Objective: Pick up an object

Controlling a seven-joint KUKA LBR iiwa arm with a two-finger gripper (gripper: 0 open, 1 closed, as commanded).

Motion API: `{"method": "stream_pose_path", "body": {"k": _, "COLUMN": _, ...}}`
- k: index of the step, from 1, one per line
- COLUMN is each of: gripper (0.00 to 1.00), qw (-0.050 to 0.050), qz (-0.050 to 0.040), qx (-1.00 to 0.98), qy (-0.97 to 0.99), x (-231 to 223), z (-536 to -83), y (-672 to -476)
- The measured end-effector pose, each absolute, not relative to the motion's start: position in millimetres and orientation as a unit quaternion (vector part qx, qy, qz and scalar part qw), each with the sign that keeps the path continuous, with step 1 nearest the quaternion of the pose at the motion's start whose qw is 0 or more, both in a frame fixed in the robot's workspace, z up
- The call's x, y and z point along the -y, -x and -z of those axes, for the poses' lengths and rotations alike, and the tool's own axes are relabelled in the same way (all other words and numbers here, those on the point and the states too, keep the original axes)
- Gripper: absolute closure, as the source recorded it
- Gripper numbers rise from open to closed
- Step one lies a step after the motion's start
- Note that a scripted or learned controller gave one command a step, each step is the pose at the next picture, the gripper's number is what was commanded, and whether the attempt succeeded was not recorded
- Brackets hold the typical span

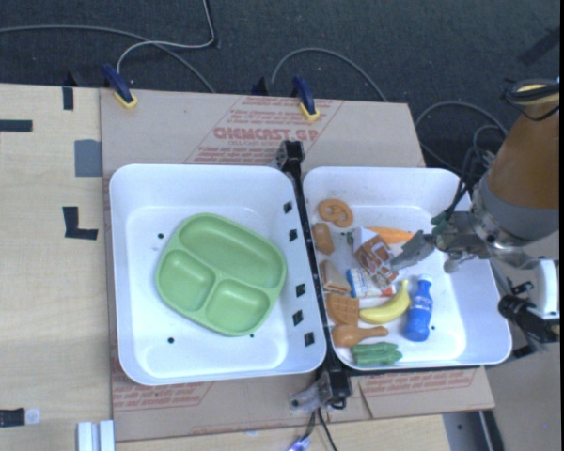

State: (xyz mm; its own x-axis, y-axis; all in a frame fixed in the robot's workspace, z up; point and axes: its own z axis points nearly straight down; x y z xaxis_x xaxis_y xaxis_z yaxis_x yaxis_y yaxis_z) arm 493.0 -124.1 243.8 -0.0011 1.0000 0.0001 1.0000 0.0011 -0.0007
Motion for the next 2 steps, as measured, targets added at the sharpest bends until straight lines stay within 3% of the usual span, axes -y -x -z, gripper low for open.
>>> {"method": "stream_pose_path", "body": {"k": 1, "gripper": 0.0, "qw": 0.0, "qz": 0.0, "qx": 0.707, "qy": 0.707, "x": 158.0, "z": -97.6, "y": -488.1}}
{"method": "stream_pose_path", "body": {"k": 2, "gripper": 1.0, "qw": 0.001, "qz": -0.0001, "qx": 0.707, "qy": 0.707, "x": 157.5, "z": -106.6, "y": -487.9}}
